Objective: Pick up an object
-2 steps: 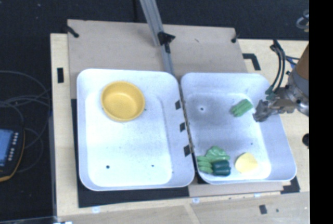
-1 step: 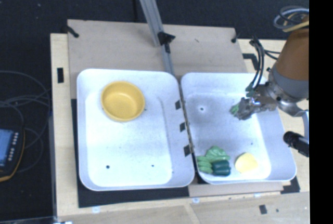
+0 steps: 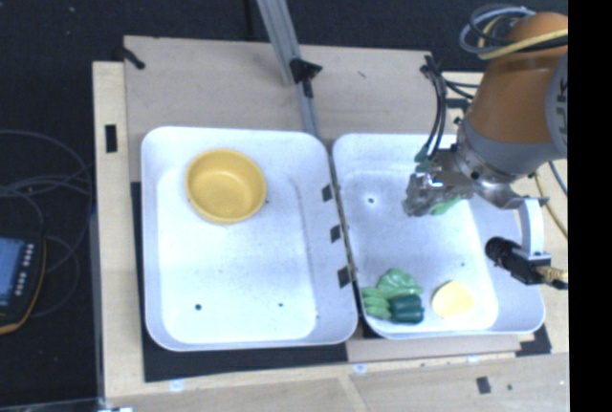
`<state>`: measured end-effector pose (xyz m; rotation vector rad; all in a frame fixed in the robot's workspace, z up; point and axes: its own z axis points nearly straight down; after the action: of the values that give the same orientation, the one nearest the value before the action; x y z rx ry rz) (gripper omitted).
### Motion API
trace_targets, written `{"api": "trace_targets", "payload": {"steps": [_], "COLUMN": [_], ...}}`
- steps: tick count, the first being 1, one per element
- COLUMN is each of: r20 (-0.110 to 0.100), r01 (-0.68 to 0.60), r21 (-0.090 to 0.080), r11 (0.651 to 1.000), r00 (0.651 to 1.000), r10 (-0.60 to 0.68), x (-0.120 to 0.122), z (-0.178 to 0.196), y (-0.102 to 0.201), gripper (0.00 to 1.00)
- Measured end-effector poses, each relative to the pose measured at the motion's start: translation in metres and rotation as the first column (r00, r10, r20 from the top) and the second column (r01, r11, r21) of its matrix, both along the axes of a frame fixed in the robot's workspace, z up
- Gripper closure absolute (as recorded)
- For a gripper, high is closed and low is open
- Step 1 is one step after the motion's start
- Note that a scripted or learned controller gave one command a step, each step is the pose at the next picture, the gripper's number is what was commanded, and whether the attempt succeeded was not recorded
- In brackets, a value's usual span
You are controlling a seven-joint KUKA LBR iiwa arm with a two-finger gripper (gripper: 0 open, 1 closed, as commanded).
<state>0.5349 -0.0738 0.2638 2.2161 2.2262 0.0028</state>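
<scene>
My gripper (image 3: 421, 197) hangs over the upper middle of the right bin (image 3: 382, 209), under the grey and orange arm (image 3: 516, 104). A small green thing (image 3: 443, 206) peeks out right beside the gripper's tip; whether it is gripped or lies on the bin floor I cannot tell. At the bin's front lies a light green leafy object (image 3: 395, 283) with a dark green block (image 3: 405, 309) against it. A pale yellow round object (image 3: 453, 299) rests just to their right.
A yellow bowl (image 3: 227, 185) sits upright at the back left of the left bin (image 3: 239, 295). A slanted metal rail (image 3: 277, 9) runs from the top down to the divide between the bins. Cables hang by the arm's wrist.
</scene>
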Motion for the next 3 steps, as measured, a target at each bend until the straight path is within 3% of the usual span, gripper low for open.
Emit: {"api": "trace_targets", "payload": {"steps": [3], "r20": [-0.002], "r01": [0.001], "r21": [-0.001], "r11": [1.000], "r00": [1.000], "r10": [-0.001], "x": [0.015], "z": [-0.032], "y": [0.162], "gripper": [1.00]}}
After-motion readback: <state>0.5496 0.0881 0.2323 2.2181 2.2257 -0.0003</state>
